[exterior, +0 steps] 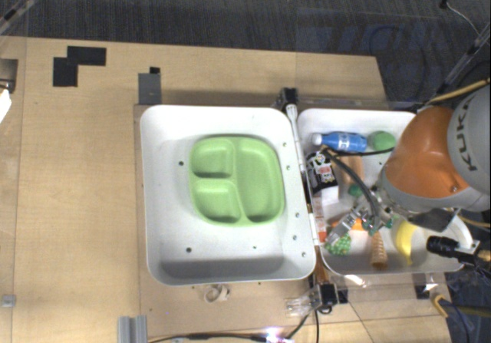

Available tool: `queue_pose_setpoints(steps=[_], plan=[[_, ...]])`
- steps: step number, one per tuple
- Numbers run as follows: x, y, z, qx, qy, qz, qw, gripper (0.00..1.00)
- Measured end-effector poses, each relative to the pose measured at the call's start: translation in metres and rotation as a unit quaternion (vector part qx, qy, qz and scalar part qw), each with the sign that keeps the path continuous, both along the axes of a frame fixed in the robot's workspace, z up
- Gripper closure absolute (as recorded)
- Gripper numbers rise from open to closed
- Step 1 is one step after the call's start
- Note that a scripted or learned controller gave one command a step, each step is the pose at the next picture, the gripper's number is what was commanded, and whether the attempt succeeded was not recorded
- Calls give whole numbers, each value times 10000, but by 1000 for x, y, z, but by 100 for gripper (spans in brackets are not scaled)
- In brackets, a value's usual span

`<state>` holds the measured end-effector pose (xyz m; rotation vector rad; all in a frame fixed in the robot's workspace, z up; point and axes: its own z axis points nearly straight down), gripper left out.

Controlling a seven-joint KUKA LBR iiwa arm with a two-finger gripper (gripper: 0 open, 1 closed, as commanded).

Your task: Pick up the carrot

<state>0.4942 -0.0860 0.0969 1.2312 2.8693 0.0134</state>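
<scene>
You are looking down on a wooden tabletop carrying two white bins; the left bin holds a green divided plate, sitting roughly at its middle; the right bin is crowded. Along its far side lie a blue bottle and, just beside that, a green ball; a yellow object rests near the front right. The carrot lies near the front wall, a short orange-brown stick pointing roughly front to back, just left of the yellow object. The arm reaches in from your right, and the gripper hangs just above the carrot's far end; you probably cannot tell how far the fingers are spread, since clutter blurs them.
</scene>
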Motion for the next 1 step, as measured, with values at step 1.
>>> queue_pose_setpoints(steps=[1], plan=[[5, 3, 13, 16, -67, 50, 10000, 100]])
